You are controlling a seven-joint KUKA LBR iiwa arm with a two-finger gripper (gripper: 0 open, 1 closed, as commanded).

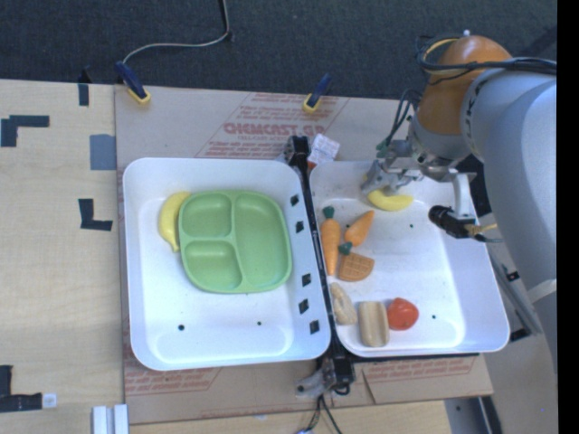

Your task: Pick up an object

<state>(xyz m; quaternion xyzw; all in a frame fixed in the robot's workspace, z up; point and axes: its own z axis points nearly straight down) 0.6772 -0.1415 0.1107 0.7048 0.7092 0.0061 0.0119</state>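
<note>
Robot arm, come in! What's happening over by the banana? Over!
Gripper down on the yellow banana in the right bin. Banana on bin floor, not lifted. Carrots close by, not touching.

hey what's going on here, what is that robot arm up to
The robot arm has reached into the right bin, and its gripper sits low at the far end, right over a yellow banana. Whether it has actually grasped the banana can't be told from this angle. Two carrots, a waffle-like piece, a tomato and bread pieces lie elsewhere in that bin. The left bin holds a green divided plate with another banana beside it.
</note>
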